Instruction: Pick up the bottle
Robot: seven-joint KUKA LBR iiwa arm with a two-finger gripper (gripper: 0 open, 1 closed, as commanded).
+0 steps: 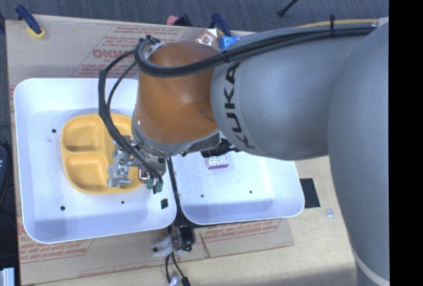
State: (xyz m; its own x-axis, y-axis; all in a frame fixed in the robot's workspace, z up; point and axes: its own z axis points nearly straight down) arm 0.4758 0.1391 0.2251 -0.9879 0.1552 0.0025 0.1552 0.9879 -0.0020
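The bottle cannot be made out anywhere, perhaps hidden under the arm point(264, 100), whose jaws hang over the yellow tray point(82, 152) at 9 o'clock in the left bin point(39, 212), their opening unclear, so they may close on the tray.

The arm point(284, 86) blocks most of what lies under it: its grey bulk and orange band point(175, 96) cover much of the right bin point(264, 202) and the inner edge of the left bin point(39, 212). The arm itself runs off the right side. Down at the gripper point(122, 169) the metal parts blur together over the yellow tray point(82, 152), so its grip cannot be read. The tray's near side is hidden behind the gripper. Just right of the gripper, a small pale item point(217, 161) pokes out from under the arm, too small to identify.
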